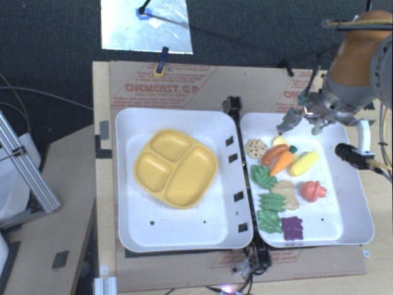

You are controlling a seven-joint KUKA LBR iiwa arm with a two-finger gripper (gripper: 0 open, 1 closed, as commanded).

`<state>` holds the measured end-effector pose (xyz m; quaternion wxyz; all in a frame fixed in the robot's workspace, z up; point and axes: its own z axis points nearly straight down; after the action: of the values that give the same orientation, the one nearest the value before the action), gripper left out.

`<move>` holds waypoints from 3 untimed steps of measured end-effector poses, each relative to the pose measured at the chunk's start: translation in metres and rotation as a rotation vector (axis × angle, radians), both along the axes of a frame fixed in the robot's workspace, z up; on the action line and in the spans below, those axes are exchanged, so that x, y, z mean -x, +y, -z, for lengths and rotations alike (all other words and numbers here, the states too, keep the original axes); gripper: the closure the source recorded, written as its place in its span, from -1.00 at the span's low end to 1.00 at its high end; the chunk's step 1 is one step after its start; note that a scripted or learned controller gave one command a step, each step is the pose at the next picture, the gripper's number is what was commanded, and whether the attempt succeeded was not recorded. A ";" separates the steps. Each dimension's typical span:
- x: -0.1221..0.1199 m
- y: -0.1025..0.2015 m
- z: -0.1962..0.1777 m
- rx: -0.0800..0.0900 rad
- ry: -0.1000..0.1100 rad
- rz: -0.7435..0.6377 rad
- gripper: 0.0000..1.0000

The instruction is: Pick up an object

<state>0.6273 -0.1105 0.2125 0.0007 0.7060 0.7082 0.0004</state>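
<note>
Carrot [279, 159] lies in right bin [353, 226], upper part of toy food cluster, long axis diagonal, tip toward lower left, green top upper right. Corn [304, 163] just beside, cookie [255, 147] at left. Gripper [302, 123] hovers above bin's far edge, fingers spread, nothing between. Looks like approach step; next move likely calls for descent and aligning across carrot's axis.

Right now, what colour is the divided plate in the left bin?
Yellow: the divided plastic plate, in the camera view.
</note>
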 end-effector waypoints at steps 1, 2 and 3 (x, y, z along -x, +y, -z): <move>-0.025 -0.018 0.134 -0.003 0.001 0.003 -1.00; -0.043 -0.048 0.126 0.001 -0.005 0.002 -1.00; 0.017 -0.099 0.125 0.001 -0.004 0.007 -1.00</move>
<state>0.6098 -0.2095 0.0877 0.0024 0.7085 0.7057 0.0017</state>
